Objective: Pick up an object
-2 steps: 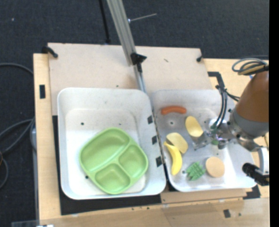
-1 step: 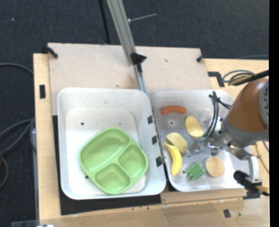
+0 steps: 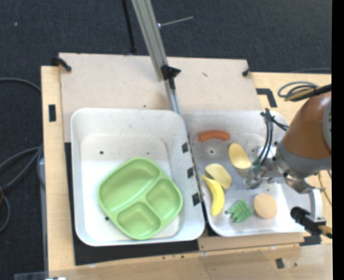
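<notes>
The right bin (image 3: 247,121) holds several toy foods: an orange-red sausage (image 3: 214,136) at the back, a pale yellow chip-like piece (image 3: 239,156), another pale yellow piece (image 3: 219,174), a yellow banana (image 3: 215,195), a green leafy piece (image 3: 239,210) and a tan round bun (image 3: 265,206). My gripper (image 3: 255,178) hangs low over the right bin, between the chip-like piece and the bun, just above and left of the bun. The wrist hides its tips. Nothing shows between them.
The left bin (image 3: 90,133) holds a green divided plate (image 3: 139,198) toward its front. A metal pole (image 3: 151,31) rises from the back between the bins. The orange and grey arm (image 3: 309,139) covers the right bin's right side. Cables (image 3: 297,89) lie at the back right.
</notes>
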Robot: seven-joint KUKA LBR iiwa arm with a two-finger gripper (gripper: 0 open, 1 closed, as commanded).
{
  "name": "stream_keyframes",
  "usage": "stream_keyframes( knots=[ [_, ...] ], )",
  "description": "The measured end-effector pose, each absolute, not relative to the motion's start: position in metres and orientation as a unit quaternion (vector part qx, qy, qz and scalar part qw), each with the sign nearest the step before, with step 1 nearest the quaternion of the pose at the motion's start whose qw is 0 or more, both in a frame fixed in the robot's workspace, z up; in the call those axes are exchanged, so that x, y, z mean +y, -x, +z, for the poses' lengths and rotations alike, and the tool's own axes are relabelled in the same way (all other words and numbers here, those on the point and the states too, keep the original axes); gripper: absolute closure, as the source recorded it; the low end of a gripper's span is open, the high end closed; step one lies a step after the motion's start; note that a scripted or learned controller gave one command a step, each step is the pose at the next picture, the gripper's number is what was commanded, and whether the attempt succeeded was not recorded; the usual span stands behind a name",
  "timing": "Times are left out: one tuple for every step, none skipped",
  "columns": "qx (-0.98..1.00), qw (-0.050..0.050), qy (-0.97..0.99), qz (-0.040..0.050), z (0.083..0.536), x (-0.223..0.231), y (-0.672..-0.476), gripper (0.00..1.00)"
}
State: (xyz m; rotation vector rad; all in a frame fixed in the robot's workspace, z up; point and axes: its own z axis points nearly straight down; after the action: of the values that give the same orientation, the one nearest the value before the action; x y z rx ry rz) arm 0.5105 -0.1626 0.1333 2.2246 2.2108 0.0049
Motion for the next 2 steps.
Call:
stream_keyframes(
  knots=[
    [0.708,0.004,-0.706,0.0019,0.187,-0.156,-0.506,1.0],
    [0.708,0.004,-0.706,0.002,0.241,-0.158,-0.509,1.0]
  ],
)
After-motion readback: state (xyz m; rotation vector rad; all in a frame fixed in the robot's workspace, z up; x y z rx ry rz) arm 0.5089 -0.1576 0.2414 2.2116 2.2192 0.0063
